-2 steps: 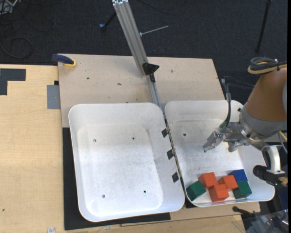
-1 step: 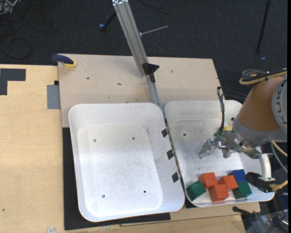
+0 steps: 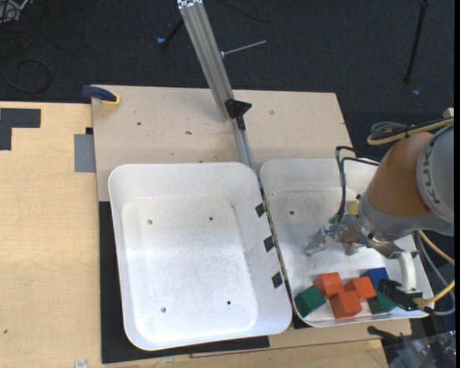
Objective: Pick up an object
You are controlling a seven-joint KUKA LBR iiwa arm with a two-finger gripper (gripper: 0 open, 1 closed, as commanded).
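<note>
Though I cannot tell how wide it stands, the gripper [image 3: 320, 244] should centre over the nearest orange block [image 3: 330, 283] just beside it before descending.

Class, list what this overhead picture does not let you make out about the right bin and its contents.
1. Right bin, camera view: its right side is hidden under the arm.
2. Blue block, camera view: partly hidden behind an orange block, so its full shape is unclear.
3. End effector, camera view: small and blurred; whether it touches the bin floor cannot be told.
</note>
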